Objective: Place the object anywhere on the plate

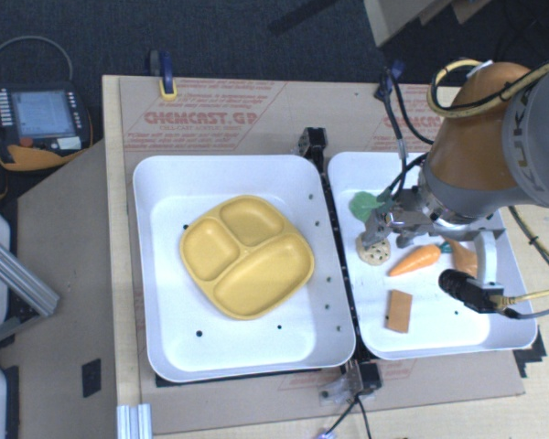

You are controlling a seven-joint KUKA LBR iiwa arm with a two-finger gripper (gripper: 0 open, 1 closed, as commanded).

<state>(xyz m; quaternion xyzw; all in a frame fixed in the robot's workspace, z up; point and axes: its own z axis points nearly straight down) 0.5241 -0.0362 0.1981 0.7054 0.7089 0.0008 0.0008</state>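
Well apart: plate [247, 256], carrot [414, 260].

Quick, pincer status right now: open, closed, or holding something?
Pincer: cannot be told; it sits low in the right bin, over the small items.

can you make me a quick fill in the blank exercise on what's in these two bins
1. The yellow plate lies in the ______ bin.
2. The plate is split into ______ compartments.
3. The carrot lies in the ______ bin.
4. The brown block lies nearer the camera than the carrot, and its colour is ______.

Missing words: left; three; right; brown
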